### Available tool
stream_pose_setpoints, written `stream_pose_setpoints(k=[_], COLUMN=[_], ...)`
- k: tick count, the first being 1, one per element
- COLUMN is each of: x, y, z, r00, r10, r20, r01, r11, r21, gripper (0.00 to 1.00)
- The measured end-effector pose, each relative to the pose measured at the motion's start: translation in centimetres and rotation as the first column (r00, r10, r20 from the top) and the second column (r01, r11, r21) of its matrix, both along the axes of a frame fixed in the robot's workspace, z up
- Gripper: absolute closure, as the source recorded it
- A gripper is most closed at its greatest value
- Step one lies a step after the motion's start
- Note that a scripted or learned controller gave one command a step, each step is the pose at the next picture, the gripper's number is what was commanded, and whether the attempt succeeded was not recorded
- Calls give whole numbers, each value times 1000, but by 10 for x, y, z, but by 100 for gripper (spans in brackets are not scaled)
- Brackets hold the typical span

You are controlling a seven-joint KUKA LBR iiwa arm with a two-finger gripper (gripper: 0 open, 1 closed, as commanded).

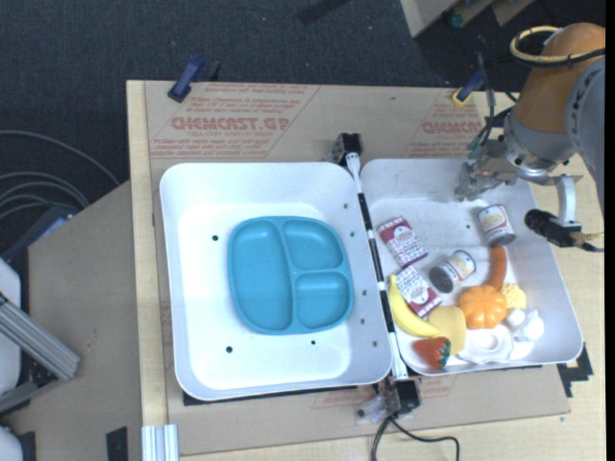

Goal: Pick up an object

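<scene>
Gripper (pixel 473 182) low over right bin's (pixel 562 286) far corner; finger state cannot be told. Small can (pixel 495 224) just beside it. Toy food heaped at near end. Blue tray (pixel 289 274) in left bin (pixel 192 257).

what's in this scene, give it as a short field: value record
left bin: holds a blue divided plate
right bin: toy food piled toward its near end
items in right bin: banana, orange pumpkin, sausage, two small cans, two red and white packets
gripper: over the far end of the right bin, nothing seen between its fingers
arm: reaches in from the right, orange band above the wrist
</scene>
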State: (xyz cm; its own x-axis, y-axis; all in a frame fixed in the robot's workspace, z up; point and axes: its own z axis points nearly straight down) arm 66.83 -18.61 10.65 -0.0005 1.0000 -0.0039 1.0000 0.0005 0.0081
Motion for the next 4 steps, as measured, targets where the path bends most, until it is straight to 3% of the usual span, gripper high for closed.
stream_pose_setpoints(k=[1, 2, 3, 4], x=[0, -2, -1, -1], y=[0, -19, -19, -19], z=[0, -22, -11, -11], r00=[1000, 1000, 1000, 1000], r10=[0, 0, 1, 1], r20=[-1, -9, -5, -5], r01=[0, 0, -1, -1], r11=[1000, 1000, 1000, 1000], r21=[0, 6, 3, 3], gripper=[0, 0, 100, 0])
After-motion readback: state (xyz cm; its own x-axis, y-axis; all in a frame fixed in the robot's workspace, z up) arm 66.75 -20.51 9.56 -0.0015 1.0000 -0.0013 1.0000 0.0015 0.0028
